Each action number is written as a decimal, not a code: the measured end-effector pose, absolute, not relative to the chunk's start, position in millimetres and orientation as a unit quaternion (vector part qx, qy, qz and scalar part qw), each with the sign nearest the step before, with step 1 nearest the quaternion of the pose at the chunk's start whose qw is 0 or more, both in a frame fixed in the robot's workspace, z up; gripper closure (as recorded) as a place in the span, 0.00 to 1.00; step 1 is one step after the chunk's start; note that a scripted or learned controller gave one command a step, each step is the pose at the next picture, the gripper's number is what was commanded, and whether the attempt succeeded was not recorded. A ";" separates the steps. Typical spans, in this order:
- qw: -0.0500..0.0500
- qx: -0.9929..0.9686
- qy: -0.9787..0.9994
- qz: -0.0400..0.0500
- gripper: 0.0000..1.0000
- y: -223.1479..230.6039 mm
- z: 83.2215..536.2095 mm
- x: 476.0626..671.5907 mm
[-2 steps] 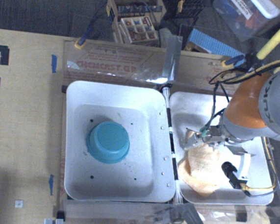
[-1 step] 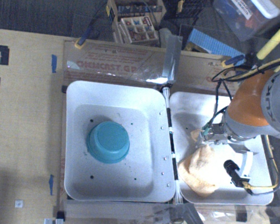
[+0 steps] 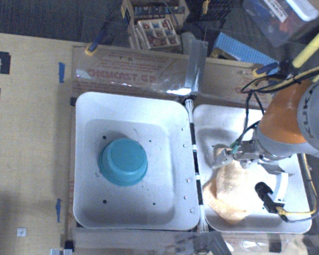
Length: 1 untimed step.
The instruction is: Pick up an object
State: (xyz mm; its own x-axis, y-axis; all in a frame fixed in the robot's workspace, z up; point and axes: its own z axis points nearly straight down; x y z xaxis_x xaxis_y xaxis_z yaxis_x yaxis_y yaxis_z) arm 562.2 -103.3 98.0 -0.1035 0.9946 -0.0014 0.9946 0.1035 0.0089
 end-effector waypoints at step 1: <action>0.003 0.671 0.741 0.003 1.00 -105.4 105.7 562.3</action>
